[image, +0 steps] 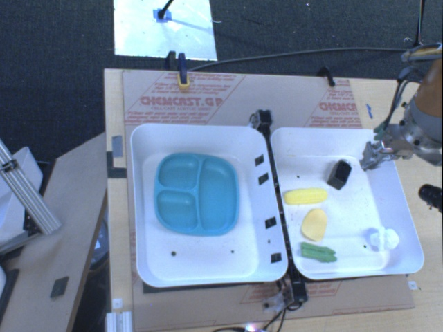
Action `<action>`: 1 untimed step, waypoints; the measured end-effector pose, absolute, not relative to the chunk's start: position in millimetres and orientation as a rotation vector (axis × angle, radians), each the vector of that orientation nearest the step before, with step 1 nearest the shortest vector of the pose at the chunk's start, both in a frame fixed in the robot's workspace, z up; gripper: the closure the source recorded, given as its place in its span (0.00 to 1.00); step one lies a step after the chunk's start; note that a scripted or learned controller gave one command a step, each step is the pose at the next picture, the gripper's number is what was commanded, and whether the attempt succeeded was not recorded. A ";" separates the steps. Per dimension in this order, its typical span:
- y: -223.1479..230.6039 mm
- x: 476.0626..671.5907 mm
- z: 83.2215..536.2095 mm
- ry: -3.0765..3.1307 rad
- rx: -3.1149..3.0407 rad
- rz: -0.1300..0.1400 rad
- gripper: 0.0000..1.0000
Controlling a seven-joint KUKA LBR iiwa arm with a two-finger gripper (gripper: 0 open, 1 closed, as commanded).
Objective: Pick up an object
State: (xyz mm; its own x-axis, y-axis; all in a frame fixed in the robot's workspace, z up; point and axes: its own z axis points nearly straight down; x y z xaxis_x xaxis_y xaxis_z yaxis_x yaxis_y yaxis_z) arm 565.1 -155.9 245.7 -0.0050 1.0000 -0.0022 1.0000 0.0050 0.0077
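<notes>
The right bin (387, 206) holds a small black block (338, 174), a yellow corn cob (305, 196), a pale yellow chip-shaped piece (314, 224), a green bean pod (318, 253) and a small clear-white object (382, 239). My gripper (371, 155) hangs over the bin's upper right part, just right of the black block and apart from it. I see nothing between its fingers.
The left bin (149, 254) bears a blue divided plate (197, 193). A black clip strip (271, 206) runs along the seam between the bins. The arm (423, 116) comes in at the right edge, and cables cross above the bench.
</notes>
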 end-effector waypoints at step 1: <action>-99.0 581.0 251.8 2.232 2.209 0.005 1.00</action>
State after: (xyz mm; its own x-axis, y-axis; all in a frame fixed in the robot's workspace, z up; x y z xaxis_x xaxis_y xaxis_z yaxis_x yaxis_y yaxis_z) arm 581.0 -99.0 251.8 -0.0106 0.9999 0.0015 0.9999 0.0106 0.0034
